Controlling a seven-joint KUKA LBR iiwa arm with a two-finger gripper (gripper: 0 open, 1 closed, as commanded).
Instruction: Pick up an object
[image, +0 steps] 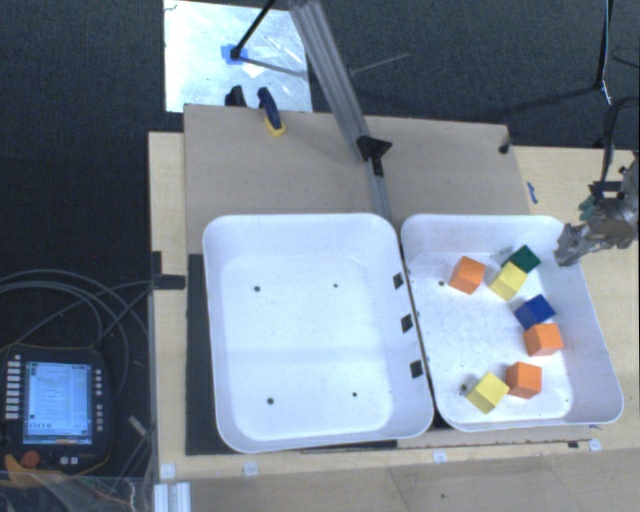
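- The gripper (578, 243) is parked at the right bin (590, 320) edge; finger state can't be told.
- Cubes are clustered tight there, so the green cube (522, 260) could be nudged, not grabbed.

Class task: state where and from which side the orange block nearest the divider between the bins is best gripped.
Grip the orange block across its two flat side faces, coming straight down from above. It sits apart from the yellow block on the bin floor, so there is probably room on both sides.
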